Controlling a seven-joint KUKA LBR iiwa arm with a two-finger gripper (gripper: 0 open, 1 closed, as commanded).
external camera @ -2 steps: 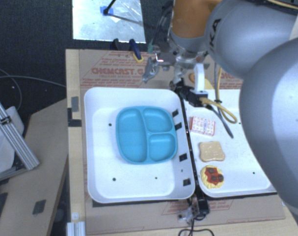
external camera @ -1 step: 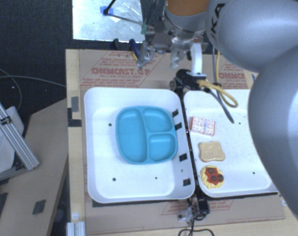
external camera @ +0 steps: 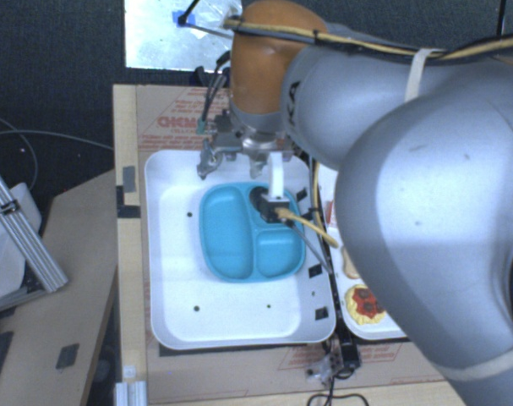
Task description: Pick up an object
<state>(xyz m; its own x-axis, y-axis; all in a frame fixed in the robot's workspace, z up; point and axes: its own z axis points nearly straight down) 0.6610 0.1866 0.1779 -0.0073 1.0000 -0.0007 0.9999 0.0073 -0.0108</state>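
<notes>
- We judged this to be the approach step of the pick: nothing was held, and the pincer stood over the far end of the left-hand bin, as the camera saw it.
- The pincer's two prongs looked apart with only white bin floor between them. They were small in the view, so we read that with some caution.
- The likeliest target, a blue divided dish, lay flat in the middle of that bin. Its far rim was just beside the pincer, on the side nearer the camera.
- We could not tell how high the pincer stood above the bin floor, nor whether it touched the dish's rim.
- The arm hid most of the right-hand bin. A small red-and-yellow thing showed there, well apart from the pincer.
- We thought the next move called for a short shift toward the camera, to set one prong inside the dish's raised rim and one outside, then a descent and a close.
- A flat, shallow dish offers little but that rim or the divider to pinch, so we expected alignment to matter most.
</notes>
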